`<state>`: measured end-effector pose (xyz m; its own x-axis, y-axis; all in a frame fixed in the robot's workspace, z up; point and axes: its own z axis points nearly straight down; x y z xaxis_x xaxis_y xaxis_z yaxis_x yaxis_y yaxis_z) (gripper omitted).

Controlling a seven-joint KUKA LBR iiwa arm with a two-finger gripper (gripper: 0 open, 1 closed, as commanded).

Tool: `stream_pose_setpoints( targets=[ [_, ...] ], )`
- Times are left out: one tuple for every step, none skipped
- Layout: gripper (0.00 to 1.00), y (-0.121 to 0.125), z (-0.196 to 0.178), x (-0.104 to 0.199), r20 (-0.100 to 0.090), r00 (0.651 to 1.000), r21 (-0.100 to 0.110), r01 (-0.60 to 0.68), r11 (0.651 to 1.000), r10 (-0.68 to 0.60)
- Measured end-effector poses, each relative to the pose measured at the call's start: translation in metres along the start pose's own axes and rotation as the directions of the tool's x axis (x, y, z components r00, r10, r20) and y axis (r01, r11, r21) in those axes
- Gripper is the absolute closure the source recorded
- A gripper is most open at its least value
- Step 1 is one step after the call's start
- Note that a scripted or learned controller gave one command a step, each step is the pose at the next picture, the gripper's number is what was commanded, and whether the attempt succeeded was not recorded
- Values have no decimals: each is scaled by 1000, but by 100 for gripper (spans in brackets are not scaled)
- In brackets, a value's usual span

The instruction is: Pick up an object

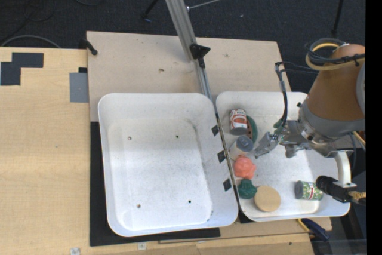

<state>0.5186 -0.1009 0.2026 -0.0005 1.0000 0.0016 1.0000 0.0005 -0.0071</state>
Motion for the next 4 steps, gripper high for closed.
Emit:
stream_pose_setpoints(
  targets=[
    [0, 0, 0, -1, 0, 1000, -1, -3, 1000, 3],
    [0, 7, 60, -6, -1, 1000, 0, -2, 1000, 2],
    [0, 11, 72, -8, 6, 1000, -18, 0, 1000, 0],
    [100, 6, 71, -7, 0, 1000, 4, -4, 1000, 4]
  ],
)
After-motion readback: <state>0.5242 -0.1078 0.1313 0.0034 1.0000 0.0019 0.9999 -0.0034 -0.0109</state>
